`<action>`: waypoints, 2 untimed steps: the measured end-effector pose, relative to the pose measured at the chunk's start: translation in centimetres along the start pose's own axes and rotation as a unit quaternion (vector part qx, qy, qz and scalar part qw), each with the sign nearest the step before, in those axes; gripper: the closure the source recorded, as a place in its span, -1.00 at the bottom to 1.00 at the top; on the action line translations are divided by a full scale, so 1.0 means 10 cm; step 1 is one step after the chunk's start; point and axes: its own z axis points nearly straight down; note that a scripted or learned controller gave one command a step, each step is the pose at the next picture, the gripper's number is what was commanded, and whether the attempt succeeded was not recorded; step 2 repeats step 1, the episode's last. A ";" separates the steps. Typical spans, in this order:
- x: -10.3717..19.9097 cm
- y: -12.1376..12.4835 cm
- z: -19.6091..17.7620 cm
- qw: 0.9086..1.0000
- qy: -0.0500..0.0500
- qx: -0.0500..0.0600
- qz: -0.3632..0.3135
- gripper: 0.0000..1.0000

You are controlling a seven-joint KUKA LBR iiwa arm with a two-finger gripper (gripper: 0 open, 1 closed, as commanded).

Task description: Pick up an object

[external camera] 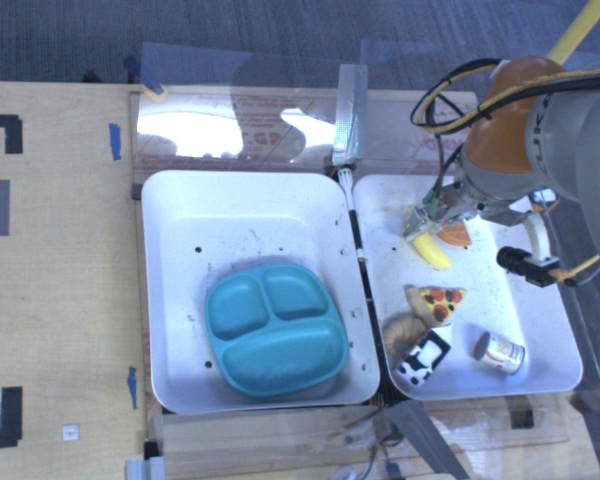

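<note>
Sitting in the left bin (170,208) is a teal divided plate (274,330). Rightward, the right bin (550,308) holds a croissant (401,330), a black-and-white block (423,357), a pizza slice (436,302) and a can (500,351). The yellow banana (431,251) lies just below the fingers (427,211); whether they're open, I cannot tell.

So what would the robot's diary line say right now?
gripper: low in right bin, over yellow piece | nothing seen held | blue tray: left bin
</note>
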 end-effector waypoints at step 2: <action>0.82 0.58 -1.08 1.000 0.006 0.004 -0.018 1.00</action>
